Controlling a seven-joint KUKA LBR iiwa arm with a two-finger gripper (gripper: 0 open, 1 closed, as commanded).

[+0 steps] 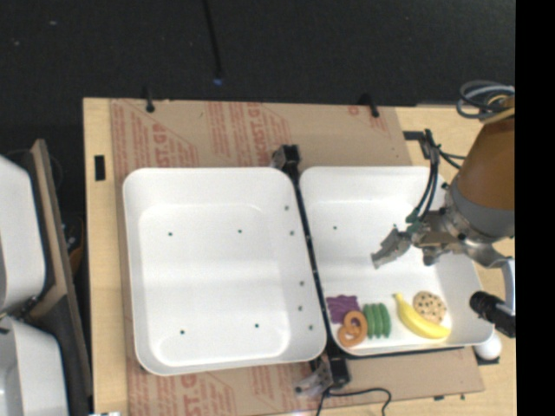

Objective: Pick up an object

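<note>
Toys — donut (353,328), banana (420,319) — line right bin (364,199) front; gripper (389,250) hangs above them, fingers spread, nothing between.

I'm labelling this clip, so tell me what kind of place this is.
Probably a robotics lab bench set up for grasping trials: two shallow white bins, left bin and right bin, sit on a cardboard sheet, a grey arm reaches in, and toy food like a banana lies in the right bin.

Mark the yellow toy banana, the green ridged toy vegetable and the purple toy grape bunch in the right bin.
yellow toy banana (418,321): camera view, middle of its curved body.
green ridged toy vegetable (377,319): camera view, its centre.
purple toy grape bunch (342,305): camera view, its upper part.
</note>
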